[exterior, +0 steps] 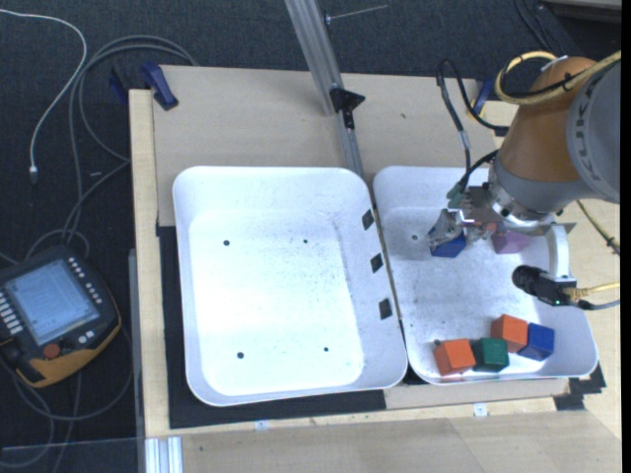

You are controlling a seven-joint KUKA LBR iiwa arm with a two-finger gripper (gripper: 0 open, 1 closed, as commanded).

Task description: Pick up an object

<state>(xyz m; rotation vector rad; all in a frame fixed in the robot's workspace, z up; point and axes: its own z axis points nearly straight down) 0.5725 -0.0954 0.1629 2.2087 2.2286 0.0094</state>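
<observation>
My gripper (446, 236) is over the upper middle of the right bin (424, 294), reaching in from the right. A small blue block (450, 247) sits between its fingertips, and the fingers are shut on it. A pale purple block (509, 241) lies just to the right, partly under the wrist. Along the bin's front right lie an orange block (455, 356), a green block (490, 353), a second orange block (512, 329) and another blue block (539, 340).
The left bin (197, 264) lies beside the right one, with black clips (376, 262) along the shared wall. A metal pole (315, 47) slants in from the top. Cables (463, 116) trail behind the arm, and a teach pendant (49, 308) lies at far left.
</observation>
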